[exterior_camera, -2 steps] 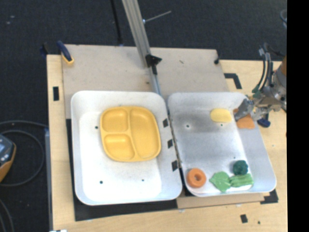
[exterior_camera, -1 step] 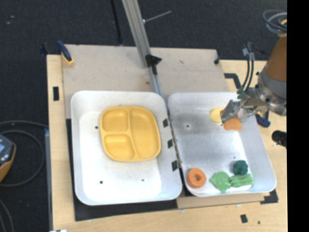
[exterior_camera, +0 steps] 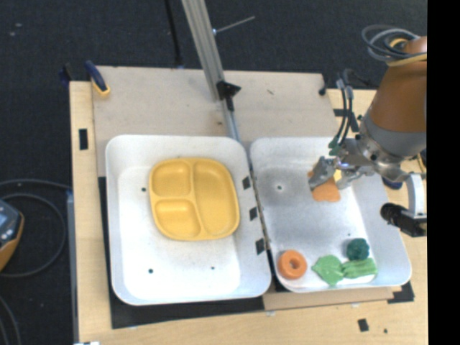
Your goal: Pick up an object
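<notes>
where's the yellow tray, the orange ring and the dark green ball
yellow tray (exterior_camera: 195, 198), camera view, on the divider between its compartments
orange ring (exterior_camera: 292, 272), camera view, on its near rim below the hole
dark green ball (exterior_camera: 357, 249), camera view, on its top

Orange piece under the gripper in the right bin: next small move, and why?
Probably a short straight descent, then close. The gripper sits right over the orange piece near the far side of the right bin, and the piece shows just below the fingertips, not clearly between them. No other object lies close to it; the orange ring and green items lie at the near edge.
</notes>
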